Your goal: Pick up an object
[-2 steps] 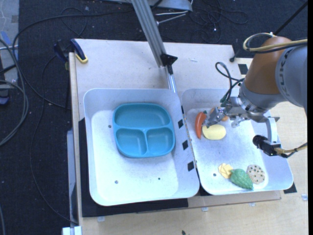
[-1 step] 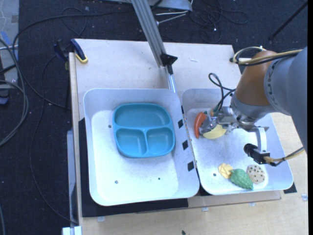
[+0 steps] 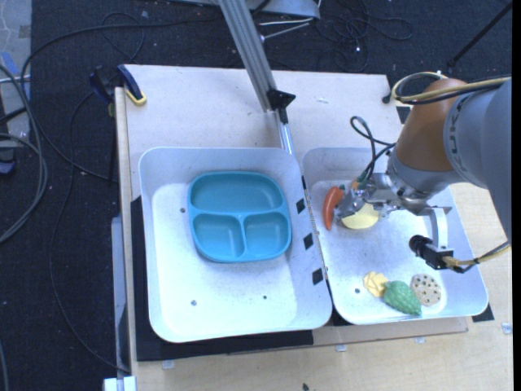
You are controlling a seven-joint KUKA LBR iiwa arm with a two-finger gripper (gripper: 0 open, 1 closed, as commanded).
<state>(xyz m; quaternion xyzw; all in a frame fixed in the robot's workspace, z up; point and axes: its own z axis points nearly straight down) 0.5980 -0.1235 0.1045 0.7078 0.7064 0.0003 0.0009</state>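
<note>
Yellow fruit [image 3: 361,217] lies in the right bin [image 3: 464,296] beneath the gripper [image 3: 364,201]; whether it is gripped cannot be told, and lifting remains.

arm [image 3: 464,133] cut off at right edge, gripper [image 3: 364,200] fingers hidden over yellow object [image 3: 360,217]

Both bins [image 3: 163,218] white; divided tray [image 3: 240,217] in left bin turquoise; in right bin: orange-red piece [image 3: 330,207], pale yellow round piece [image 3: 360,218], green lump [image 3: 402,297], tan speckled disc [image 3: 426,287].
</note>
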